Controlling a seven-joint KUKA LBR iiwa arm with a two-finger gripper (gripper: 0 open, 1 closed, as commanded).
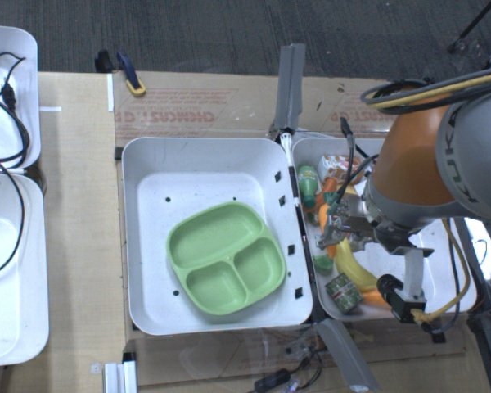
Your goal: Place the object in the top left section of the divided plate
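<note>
Green plate [226, 258] well left of jaws [337, 234]

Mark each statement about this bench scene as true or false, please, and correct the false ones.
1. The green divided plate lies in the left bin. True.
2. The plate has four sections. False: it has three, one large and two smaller.
3. A banana lies in the right bin. True.
4. A toy already sits on the plate. False: no object lies in any of its sections.
5. The arm is above the right bin. True.
</note>
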